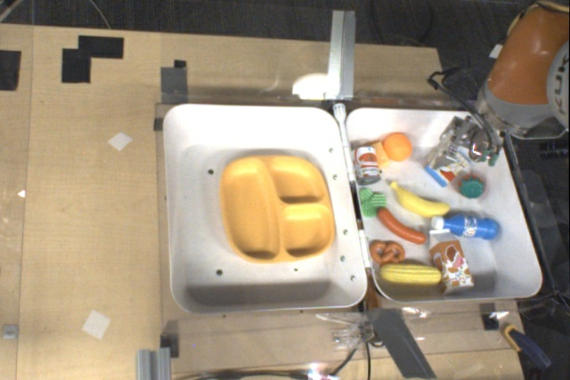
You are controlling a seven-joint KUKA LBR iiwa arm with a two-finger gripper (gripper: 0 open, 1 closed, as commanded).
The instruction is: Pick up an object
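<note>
My gripper (456,151) hangs over the far right part of the right bin (525,254), under the arm's orange band. Just below its tip lies a small blue and white item (439,174), partly hidden by the gripper. A teal round piece (471,187) sits right beside it. Left of the gripper rest an orange ball (397,146) and a small red and white can (367,165). A banana (417,201), a blue bottle (469,227) and a red sausage (402,227) lie in the middle of the bin.
Near the right bin's front edge are a pretzel (386,252), a yellow corn cob (410,274) and a brown carton (451,264). A green toy (370,201) sits by the divider. The left bin (191,191) holds a yellow divided plate (276,205).
</note>
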